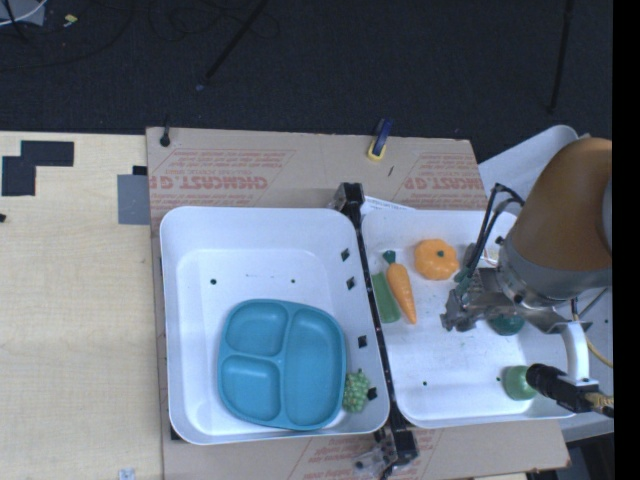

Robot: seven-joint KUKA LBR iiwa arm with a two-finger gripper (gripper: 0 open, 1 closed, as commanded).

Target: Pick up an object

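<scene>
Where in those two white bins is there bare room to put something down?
Left bin: the floor behind the blue tray. Right bin: the front floor, between the carrot and a green thing. Crowded around the pumpkin and gripper.

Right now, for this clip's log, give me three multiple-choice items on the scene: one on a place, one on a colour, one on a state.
1. Which bin holds the carrot?
A. Left bin
B. Right bin
C. Neither

2. What colour is the divided tray?
A. Blue
B. Red
C. Yellow

3. How does the tray lie?
A. Standing on edge
B. Flat in the left bin
C. Across both bins

Answers:
1 B: the carrot lies right of the divider, beside the small pumpkin.
2 A: all its compartments are light blue.
3 B: it rests flat, compartments facing up.
</scene>
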